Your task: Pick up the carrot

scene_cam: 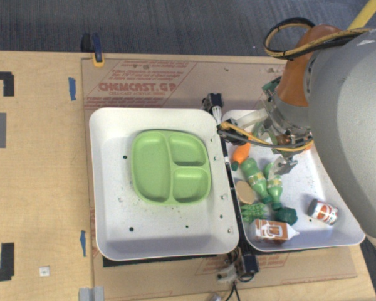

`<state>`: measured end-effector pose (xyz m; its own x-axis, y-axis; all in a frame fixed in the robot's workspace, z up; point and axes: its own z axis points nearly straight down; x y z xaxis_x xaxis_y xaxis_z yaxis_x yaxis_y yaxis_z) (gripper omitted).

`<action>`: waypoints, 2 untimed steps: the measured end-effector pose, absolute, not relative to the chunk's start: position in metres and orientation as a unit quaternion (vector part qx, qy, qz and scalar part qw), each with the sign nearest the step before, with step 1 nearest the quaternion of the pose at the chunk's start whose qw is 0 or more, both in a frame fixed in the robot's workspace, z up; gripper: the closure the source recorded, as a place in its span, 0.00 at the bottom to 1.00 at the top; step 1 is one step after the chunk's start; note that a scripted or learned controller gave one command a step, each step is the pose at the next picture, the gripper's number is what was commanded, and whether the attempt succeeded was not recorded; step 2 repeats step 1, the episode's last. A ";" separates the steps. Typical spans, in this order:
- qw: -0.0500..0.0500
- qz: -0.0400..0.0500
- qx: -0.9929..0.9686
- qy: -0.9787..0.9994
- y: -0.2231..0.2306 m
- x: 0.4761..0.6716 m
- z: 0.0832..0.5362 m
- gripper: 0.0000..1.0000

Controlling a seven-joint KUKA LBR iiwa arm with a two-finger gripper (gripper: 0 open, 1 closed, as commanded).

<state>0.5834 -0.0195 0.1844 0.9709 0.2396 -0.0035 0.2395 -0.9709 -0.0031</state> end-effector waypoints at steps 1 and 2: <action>0.001 0.002 -0.992 -0.125 0.002 0.568 0.184 0.00; 0.001 0.002 -0.992 -0.125 0.002 0.568 0.184 0.00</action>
